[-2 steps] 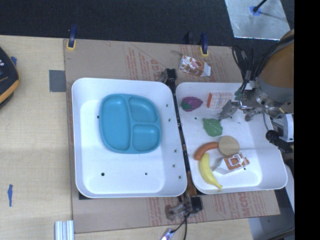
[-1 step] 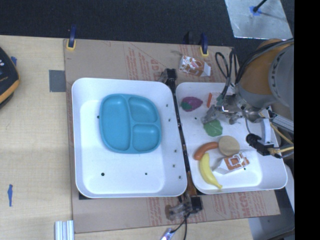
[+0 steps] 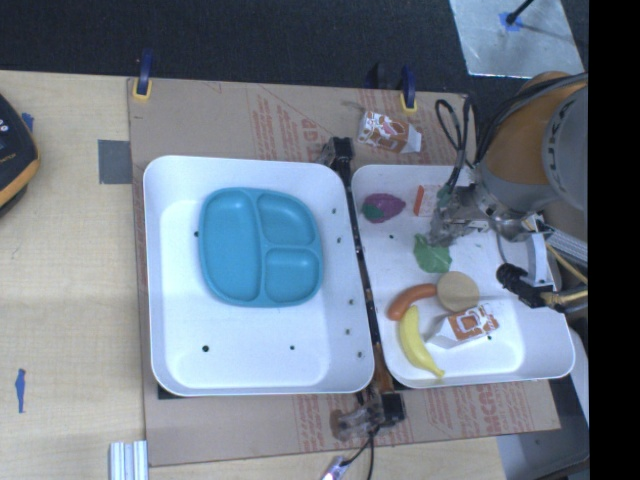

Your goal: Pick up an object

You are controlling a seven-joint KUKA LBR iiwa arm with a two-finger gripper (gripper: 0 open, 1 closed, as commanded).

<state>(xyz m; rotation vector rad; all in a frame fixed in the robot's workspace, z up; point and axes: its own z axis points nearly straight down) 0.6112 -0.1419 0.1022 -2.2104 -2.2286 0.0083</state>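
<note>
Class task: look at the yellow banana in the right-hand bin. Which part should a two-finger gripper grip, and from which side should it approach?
Probably the banana at its thick middle, approached from above, closing across its narrow width. It lies flat and curved, with the orange sausage close to its upper end.

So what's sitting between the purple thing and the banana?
In the camera view, a green piece and an orange carrot-like piece lie between the purple thing and the banana.

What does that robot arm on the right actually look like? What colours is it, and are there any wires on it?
The arm is bulky and rounded, grey with a broad orange band above the wrist. It narrows to a small metal gripper of grey and silvery parts. Thin black cables loop beside the arm and run down toward the gripper. A black piece sticks out lower down, next to some white parts.
</note>
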